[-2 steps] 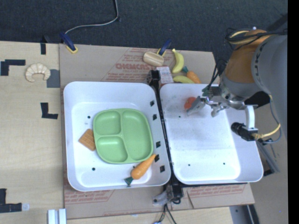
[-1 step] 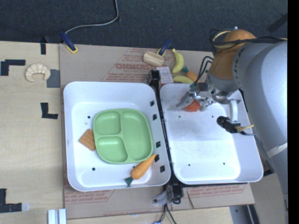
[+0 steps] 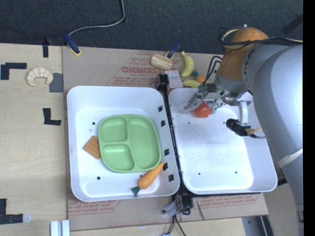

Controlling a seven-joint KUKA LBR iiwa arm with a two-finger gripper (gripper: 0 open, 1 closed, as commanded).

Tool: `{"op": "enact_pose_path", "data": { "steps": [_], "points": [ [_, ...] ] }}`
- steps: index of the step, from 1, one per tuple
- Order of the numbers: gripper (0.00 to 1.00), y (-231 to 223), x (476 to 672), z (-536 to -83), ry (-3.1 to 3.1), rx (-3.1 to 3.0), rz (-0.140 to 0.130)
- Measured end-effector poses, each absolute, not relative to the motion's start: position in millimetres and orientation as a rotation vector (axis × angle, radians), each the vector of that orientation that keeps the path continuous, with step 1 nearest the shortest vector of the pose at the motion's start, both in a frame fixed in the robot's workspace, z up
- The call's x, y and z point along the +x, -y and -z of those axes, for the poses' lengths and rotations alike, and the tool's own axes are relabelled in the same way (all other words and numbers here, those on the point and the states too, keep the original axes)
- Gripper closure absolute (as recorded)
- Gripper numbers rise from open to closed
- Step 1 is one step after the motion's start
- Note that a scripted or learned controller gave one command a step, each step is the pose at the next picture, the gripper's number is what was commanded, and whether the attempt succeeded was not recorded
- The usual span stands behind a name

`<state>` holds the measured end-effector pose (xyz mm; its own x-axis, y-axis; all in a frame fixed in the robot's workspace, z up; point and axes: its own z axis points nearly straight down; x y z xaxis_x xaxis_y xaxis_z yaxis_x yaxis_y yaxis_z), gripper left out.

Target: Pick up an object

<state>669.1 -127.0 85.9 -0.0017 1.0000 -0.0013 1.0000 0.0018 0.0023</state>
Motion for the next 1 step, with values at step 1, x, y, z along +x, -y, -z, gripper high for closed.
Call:
{"op": "enact_pose_path", "data": {
  "steps": [1],
  "points": [
    [1.00,127.5,669.3,-96.1,-2.221,2.215,0.001]
  ]
}}
